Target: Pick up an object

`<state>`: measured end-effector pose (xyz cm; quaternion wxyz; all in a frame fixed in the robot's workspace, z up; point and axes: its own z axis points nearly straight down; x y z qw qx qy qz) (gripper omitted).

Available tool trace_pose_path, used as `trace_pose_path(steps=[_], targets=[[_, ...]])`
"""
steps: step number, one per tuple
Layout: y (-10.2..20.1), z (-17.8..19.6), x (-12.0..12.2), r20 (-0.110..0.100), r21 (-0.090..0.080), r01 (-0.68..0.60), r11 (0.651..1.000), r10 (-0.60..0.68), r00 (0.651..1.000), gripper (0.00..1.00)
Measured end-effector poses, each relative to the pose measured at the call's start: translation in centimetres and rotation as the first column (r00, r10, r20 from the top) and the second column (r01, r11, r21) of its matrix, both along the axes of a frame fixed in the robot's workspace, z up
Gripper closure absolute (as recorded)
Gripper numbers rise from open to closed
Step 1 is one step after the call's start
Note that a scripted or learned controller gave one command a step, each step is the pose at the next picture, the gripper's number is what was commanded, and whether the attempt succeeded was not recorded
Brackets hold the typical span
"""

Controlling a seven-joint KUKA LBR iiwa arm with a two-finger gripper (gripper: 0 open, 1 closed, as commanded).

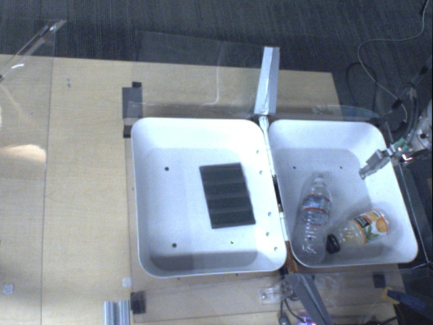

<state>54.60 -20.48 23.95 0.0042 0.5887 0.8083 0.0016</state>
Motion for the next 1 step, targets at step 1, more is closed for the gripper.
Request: trace_pose_path(steps=[1], targets=[[9.02,-12.74,0.12,-0.007,0.003,0.020,1.000,-0.020,1.000,0.00]])
